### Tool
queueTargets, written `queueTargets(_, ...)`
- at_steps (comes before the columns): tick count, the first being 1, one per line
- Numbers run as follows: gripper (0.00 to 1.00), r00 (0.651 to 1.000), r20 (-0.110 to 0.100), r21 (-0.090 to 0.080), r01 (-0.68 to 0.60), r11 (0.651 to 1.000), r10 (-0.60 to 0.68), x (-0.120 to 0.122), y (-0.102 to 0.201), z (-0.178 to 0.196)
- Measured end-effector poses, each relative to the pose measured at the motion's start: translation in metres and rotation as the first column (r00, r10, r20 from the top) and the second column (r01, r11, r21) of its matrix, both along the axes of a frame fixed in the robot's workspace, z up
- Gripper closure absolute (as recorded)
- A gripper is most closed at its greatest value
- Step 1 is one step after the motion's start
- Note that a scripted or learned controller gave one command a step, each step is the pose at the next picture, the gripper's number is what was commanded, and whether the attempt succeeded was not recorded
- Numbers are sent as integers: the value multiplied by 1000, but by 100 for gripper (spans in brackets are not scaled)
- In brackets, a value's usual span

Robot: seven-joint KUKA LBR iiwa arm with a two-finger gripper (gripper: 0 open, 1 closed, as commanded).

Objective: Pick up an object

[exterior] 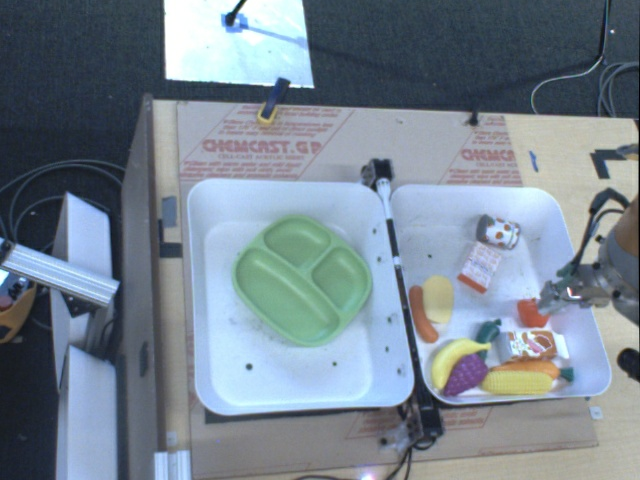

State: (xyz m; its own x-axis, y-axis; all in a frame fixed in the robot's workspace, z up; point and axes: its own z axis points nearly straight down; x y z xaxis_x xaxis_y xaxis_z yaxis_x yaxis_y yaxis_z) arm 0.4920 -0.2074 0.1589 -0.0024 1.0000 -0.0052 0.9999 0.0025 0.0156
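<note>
The gripper (556, 294) sits low over the right bin (545, 206), at about four o'clock within it, right beside one small red-orange piece (531, 314); whether it is released or clenched cannot be told from this slanted view, and nothing shows plainly between its tips. Just at five o'clock from the gripper lies one small carton with an orange picture (532, 345), and below that one corn cob (520, 379) along the bin's near wall. At eight o'clock from the gripper are one green piece (488, 330), one banana (457, 353) and one purple bunch of grapes (464, 374), the grapes touching the banana and the corn. Toward nine o'clock lie one pale yellow chip-shaped piece (438, 299) and one orange sausage (421, 314) side by side near the bin's left wall. At ten o'clock is one red-and-white packet (481, 266), and beyond it at eleven o'clock one small can (498, 232) lying on its side. Far off at nine o'clock, the left bin (225, 383) holds one green divided plate (302, 280) with three compartments. That makes two bins, ten items in the right one, one in the left.
</note>
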Motion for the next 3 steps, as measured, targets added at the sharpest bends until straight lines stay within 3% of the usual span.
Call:
queueTargets(1,100,1000,3,-1,-1,1000,1,1,0,10)
queueTargets(2,100,1000,-11,4,-4,1000,4,43,16,17)
queueTargets(3,0,1000,-13,5,-1,1000,1,41,15,16)
